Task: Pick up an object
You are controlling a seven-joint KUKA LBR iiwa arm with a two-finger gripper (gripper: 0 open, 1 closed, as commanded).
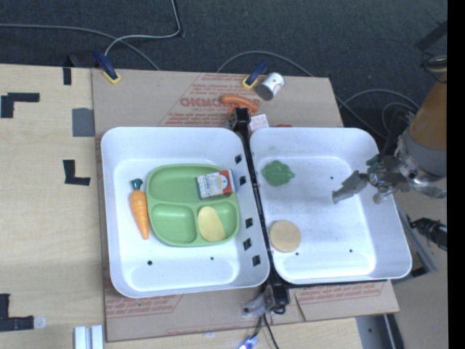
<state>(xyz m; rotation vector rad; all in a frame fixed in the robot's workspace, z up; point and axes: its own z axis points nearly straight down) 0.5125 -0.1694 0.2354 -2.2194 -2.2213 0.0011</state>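
The tool (pixel 347 190) hangs over the right side of the right bin (pixel 378 264), and I cannot tell if it is open or closed. Nothing looks to be in it. Two things lie in this bin near its left wall: a green leafy toy (pixel 277 172) up top and a round tan disc (pixel 285 235) lower down. Both are well apart from the tool. The left bin (pixel 120 267) holds a green tray (pixel 171 187) with a small carton (pixel 213 185) and a yellow piece (pixel 211 224) in it, so they sit tidy. An orange carrot (pixel 139 211) lies just beside the tray. The leafy toy looks like the closest thing to grab.
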